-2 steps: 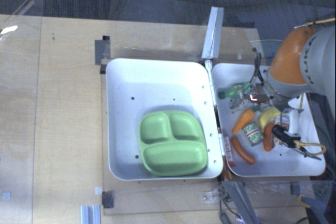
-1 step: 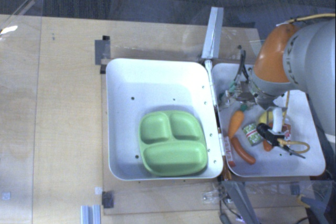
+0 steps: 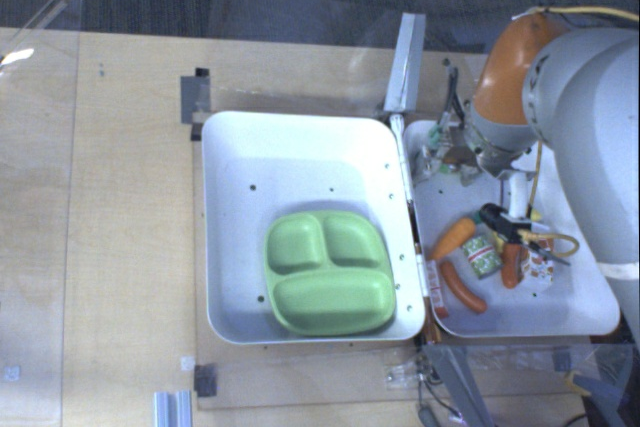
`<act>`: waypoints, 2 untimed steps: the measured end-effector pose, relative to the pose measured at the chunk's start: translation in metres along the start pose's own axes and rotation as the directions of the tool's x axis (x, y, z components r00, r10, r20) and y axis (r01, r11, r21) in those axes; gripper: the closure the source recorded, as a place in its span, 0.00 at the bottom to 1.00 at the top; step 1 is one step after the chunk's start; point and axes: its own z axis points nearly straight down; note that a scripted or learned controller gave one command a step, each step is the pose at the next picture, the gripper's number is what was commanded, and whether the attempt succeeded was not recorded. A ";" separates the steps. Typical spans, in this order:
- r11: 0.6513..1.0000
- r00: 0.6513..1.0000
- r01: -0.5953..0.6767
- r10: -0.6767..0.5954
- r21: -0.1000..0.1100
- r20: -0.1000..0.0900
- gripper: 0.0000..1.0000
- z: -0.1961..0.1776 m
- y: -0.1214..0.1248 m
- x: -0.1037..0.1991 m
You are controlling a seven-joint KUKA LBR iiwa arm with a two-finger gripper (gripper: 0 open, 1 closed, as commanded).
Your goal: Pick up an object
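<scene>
My gripper (image 3: 446, 155) hangs low over the far left corner of the right bin (image 3: 580, 310), under the orange wrist band. Several small objects lie in the middle of that bin, in front of the gripper and apart from it. They are an orange carrot (image 3: 455, 236), a red sausage (image 3: 464, 288), a small green box (image 3: 482, 256), a second reddish sausage (image 3: 512, 267) and a white packet with red print (image 3: 541, 268). I see nothing clearly between the gripper's tips.
The left bin (image 3: 250, 155) holds a green divided tray (image 3: 328, 272) near its front right. A wall (image 3: 408, 205) separates the two bins. A metal post (image 3: 405, 65) stands behind the bins. The grey arm covers the right bin's far right side.
</scene>
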 end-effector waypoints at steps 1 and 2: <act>0.999 1.000 -0.010 0.011 0.047 -0.009 0.00 0.002 0.015 -0.004; 0.999 1.000 -0.010 0.011 0.047 -0.007 0.00 0.002 0.015 -0.004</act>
